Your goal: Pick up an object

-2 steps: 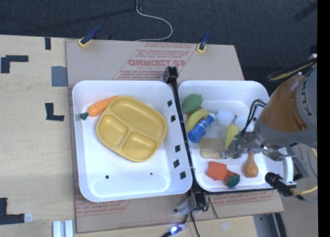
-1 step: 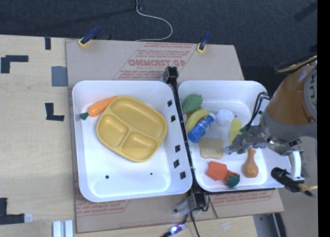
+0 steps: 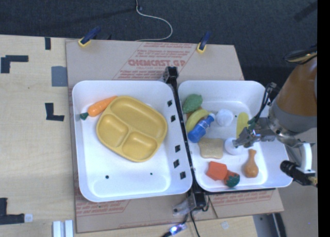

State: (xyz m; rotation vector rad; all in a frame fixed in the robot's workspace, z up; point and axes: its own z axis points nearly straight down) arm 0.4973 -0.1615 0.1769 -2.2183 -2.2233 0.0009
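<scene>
My gripper [image 3: 242, 140] reaches in from the right and hangs low over the middle of the right bin [image 3: 258, 90]. Its tip is beside a small white round object [image 3: 231, 149], and I cannot tell whether they touch. Around it lie a tan bread slice [image 3: 211, 148], an orange drumstick [image 3: 251, 164], a yellow-green piece [image 3: 242, 122] and a white lump [image 3: 224, 117]. Further left are a blue bottle [image 3: 200, 129], a yellow banana [image 3: 193, 119] and a green leafy piece [image 3: 192, 102]. At the bin's front lie a red block [image 3: 217, 170] and a small green item [image 3: 232, 180].
The left bin [image 3: 129, 179] holds a yellow divided plate [image 3: 132, 128] and an orange carrot [image 3: 99, 106] at its back left. A black divider [image 3: 178, 128] runs between the bins. The grey arm with its orange band [image 3: 301, 97] stands over the right bin's right rim.
</scene>
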